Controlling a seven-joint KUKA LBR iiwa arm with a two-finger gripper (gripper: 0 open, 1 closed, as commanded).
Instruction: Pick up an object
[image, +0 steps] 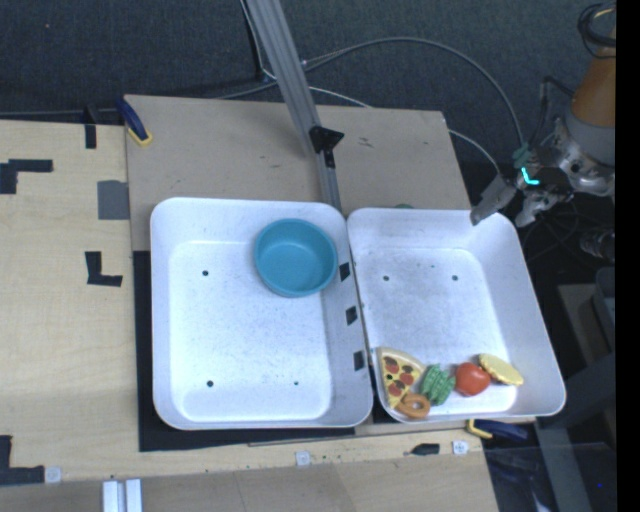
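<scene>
Bench (60, 300) first: from my screen its pale wood fills most of the picture, with two white bins side by side at the middle. I see the left bin (250, 400) holding a blue bowl (295, 257), which sits upright toward twelve o'clock of that bin's floor, near the right wall. In the right bin (440, 300) all the small things are bunched along the six o'clock wall. Going down in size, I make out a pizza slice (399, 372) at about seven o'clock, a green piece (436, 383) just beside it, a red tomato (472, 379) next in the row, and a yellow piece (500, 370) touching the tomato toward five o'clock. An orange ring (414, 405) lies at the pizza slice's lower edge, against the wall.

I find the gripper (492, 205) at two o'clock in the picture, over the right bin's far right corner, well apart from the row of items. At this angle I cannot tell whether its jaws are parted or closed; I see nothing between them.
</scene>
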